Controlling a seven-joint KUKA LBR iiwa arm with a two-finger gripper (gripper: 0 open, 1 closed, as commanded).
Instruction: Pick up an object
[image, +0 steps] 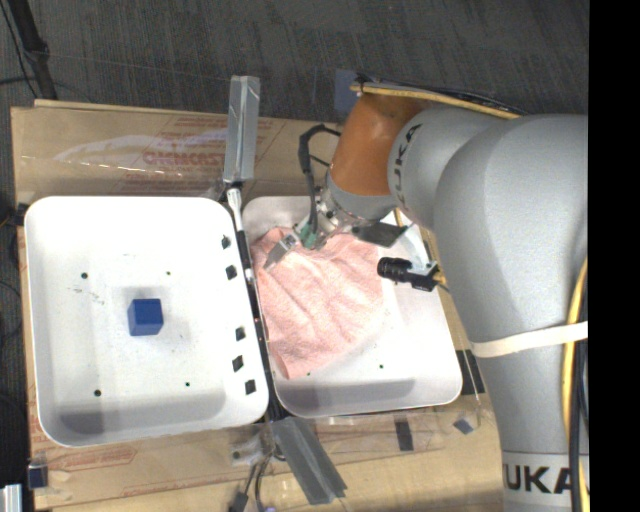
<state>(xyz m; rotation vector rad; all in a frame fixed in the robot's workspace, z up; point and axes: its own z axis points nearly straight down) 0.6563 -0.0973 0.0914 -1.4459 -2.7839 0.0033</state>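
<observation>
Dark carpet surrounds my bench, where cardboard (120, 150) lies under two shallow white bins. Over the right bin (430, 370) my gripper (300, 240) sits low at the upper left edge of a crumpled pink cloth (325, 300) that covers much of that bin's floor. Whether anything sits between my fingers I cannot tell. On the floor of the left bin (60, 230) a small blue cube (146, 316) rests alone, well apart from my gripper.

A crumpled pink terry cloth (325, 300) lies spread across the right white bin. A small blue cube (146, 316) sits in the left bin
</observation>
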